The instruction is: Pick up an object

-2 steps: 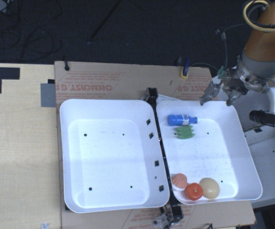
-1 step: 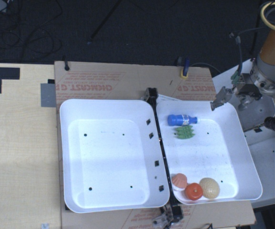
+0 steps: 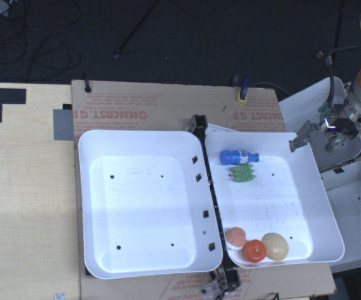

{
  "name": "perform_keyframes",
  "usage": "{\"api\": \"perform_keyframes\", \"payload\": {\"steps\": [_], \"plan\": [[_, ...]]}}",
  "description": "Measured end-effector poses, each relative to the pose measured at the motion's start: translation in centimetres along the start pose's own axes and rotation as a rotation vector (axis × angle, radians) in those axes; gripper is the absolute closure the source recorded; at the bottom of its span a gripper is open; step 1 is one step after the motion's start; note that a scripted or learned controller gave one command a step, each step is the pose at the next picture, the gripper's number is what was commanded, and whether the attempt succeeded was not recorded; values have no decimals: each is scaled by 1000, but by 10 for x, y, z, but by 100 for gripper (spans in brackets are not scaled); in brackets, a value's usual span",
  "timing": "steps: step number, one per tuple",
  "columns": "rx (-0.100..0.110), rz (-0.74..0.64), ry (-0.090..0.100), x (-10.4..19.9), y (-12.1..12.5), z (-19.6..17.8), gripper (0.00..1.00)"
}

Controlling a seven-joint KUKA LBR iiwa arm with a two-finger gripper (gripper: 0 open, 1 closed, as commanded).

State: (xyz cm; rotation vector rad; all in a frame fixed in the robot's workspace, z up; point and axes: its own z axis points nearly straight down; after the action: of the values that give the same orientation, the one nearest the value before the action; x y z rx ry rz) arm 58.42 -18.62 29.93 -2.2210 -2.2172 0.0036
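blue bottle (image 3: pixel 239 157) well apart from gripper (image 3: pixel 330 127)

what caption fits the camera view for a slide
Right bin holds a blue bottle, green toy and three round items; gripper waits outside.

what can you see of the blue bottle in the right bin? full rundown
The blue bottle is small, looks plastic, with a white cap at its right end and a pale label band. It lies on its side, long axis roughly left to right, near the far wall of the right bin, close to the divider. A small green leafy item lies just in front of it, seemingly touching or nearly so.
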Motion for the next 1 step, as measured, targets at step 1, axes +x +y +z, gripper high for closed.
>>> {"api": "perform_keyframes", "payload": {"steps": [1], "plan": [[-3,0,-2,-28,1,3,0]]}}
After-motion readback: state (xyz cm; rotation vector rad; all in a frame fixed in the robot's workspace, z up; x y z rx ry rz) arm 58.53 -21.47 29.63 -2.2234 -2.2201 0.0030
